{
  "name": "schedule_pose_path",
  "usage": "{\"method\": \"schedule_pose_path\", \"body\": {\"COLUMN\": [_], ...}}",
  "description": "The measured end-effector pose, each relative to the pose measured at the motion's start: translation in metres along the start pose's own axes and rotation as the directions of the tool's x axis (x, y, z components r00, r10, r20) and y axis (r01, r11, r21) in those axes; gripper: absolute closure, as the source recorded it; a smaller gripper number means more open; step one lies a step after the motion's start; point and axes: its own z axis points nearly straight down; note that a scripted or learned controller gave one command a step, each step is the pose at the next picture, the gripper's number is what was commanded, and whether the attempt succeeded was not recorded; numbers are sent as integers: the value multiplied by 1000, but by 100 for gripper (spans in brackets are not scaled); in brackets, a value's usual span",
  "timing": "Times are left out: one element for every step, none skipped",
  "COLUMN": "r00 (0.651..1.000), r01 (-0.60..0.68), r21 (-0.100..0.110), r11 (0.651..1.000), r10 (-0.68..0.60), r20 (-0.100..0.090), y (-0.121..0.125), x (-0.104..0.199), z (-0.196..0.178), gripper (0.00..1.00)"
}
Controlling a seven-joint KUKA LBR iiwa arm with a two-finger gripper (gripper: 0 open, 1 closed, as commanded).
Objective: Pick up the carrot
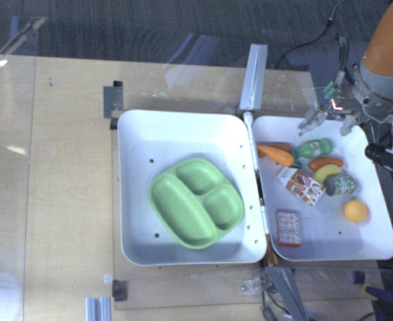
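Right bin (pixel 377 246) is holding clutter: green bottle (pixel 315 148), red sausage-like item (pixel 325 162), yellow piece (pixel 329 172), small can (pixel 340 184), printed packet (pixel 303 184), orange ball (pixel 355 210). Carrot (pixel 277 154) is lying at the bin's upper-left, bottle just beside it. Gripper (pixel 330 117) is hovering up-right of the carrot, fingers spread wide, holding nothing.

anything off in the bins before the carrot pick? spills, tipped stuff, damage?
Nothing spilled or damaged. The carrot lies at the right bin's left wall, one end tucked among the clustered items beside it. The green plate sits askew in the left bin. The gripper hovers at the right bin's far rim.
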Motion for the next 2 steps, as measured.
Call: {"method": "schedule_pose_path", "body": {"r00": [937,914], "r01": [348,405], "r21": [0,-7], "r11": [937,914], "r10": [-348,-405], "r20": [-1,4], "y": [43,1], "x": [34,3], "z": [126,182], "gripper": [0,0]}}
